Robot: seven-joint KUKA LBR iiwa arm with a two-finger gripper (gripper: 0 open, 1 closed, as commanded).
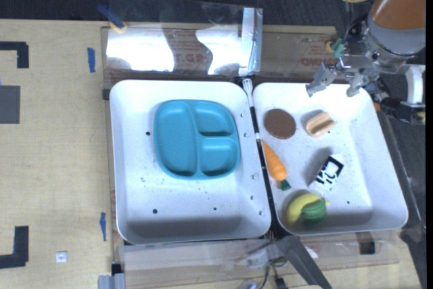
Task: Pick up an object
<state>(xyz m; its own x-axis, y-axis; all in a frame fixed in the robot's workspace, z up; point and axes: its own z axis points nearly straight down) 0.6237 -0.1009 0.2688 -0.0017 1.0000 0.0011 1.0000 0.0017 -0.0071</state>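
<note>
Our tool hangs wide open with nothing in it, over the far edge of the right bin. The little bun lies just near it, beside the brown disc. We could slip off the round bun, or bump the bin wall.

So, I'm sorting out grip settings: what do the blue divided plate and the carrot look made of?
The blue divided plate looks like moulded plastic with a matte to satin finish: uniform colour, soft rounded compartment edges. The carrot seems a toy, likely plastic or rubber, given its flat even orange and smooth green tip; which of the two can't be told.
</note>
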